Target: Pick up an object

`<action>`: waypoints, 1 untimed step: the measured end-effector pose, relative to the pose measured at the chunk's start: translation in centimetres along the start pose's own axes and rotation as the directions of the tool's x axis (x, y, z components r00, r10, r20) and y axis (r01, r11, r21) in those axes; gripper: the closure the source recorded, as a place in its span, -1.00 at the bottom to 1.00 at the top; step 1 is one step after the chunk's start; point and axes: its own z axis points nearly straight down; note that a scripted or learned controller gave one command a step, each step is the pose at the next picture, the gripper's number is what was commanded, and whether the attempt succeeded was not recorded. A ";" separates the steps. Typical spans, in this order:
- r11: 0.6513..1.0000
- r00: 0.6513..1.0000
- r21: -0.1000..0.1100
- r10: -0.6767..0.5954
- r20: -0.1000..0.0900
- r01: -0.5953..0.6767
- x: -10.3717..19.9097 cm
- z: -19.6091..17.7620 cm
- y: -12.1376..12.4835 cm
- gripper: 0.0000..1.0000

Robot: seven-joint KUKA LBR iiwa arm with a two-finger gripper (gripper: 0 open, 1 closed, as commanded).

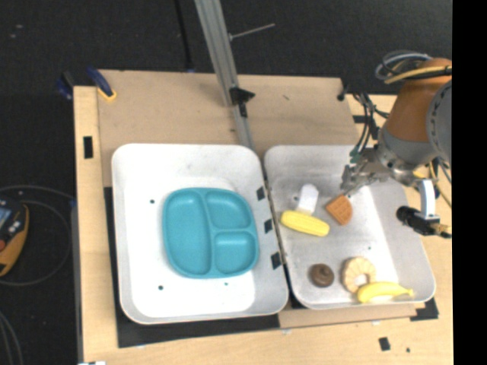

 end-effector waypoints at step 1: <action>1.000 1.000 -0.002 -0.002 -0.001 0.002 -0.1 -4.5 0.6 1.00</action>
